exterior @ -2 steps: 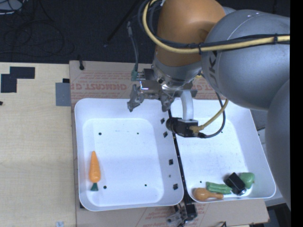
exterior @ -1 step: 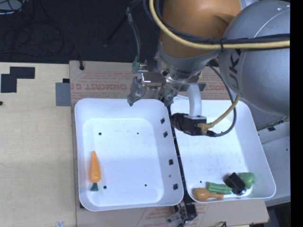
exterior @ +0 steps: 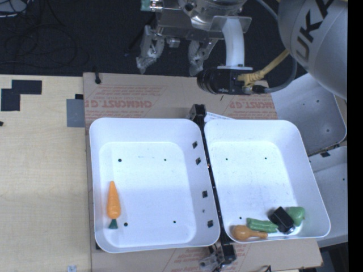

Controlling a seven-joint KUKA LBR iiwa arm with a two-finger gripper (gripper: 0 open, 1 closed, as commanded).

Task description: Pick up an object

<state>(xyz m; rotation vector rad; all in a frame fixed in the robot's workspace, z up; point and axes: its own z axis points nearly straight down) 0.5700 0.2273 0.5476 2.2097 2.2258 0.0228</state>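
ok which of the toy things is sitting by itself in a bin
The orange carrot, alone near the left bin's front-left corner. The others are clustered in the right bin's front-right corner.

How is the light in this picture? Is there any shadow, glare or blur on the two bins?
In the camera view, light is even and fairly bright; the left bin has a soft bluish shadow over the near half of its floor, around the toy carrot; the right bin looks evenly lit, without strong glare; the gripper is a little soft against the dark background.

One fixed overhead view — slanted down on both bins.
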